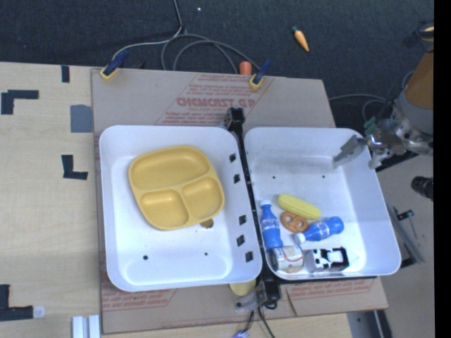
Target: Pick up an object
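My gripper (358, 158) hangs over the upper right corner of the right bin (366, 189), open, with nothing between its fingers. Below and to its left, at the near end of that bin, lies a cluster of small things: a yellow corn cob (299, 205), a brown pretzel-like ring (292, 222), a tall blue bottle (269, 225), a shorter blue bottle (324, 228), a clear jar (287, 259) and a black and white toy (329, 258). The gripper is well apart from all of them.
A yellow divided plate (176, 186) lies in the left bin (116, 217), with a small brown thing (206, 223) at its near edge. The black divider (243, 189) runs between the bins. A toy carrot (301, 39) lies on the dark floor beyond the bench.
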You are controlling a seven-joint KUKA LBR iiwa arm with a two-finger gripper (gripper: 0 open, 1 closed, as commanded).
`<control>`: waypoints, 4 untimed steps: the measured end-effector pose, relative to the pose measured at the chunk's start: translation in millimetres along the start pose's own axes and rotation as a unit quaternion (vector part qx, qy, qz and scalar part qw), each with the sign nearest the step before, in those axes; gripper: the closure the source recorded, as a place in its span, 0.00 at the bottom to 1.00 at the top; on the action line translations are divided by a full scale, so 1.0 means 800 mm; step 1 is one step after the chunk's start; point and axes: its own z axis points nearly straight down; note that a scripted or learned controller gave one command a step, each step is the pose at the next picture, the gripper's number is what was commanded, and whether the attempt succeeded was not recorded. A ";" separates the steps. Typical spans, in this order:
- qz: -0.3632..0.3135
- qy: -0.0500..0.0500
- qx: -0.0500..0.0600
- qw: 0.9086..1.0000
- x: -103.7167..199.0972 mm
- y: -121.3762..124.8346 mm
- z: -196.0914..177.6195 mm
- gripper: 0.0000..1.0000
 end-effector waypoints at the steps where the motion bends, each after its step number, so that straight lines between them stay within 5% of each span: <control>1: 0.001 0.001 -0.003 1.000 0.075 -0.024 0.158 0.00; 2: 0.003 -0.006 -0.022 1.000 0.121 -0.054 0.169 0.00; 4: 0.006 -0.010 -0.031 0.999 0.131 -0.093 0.168 0.00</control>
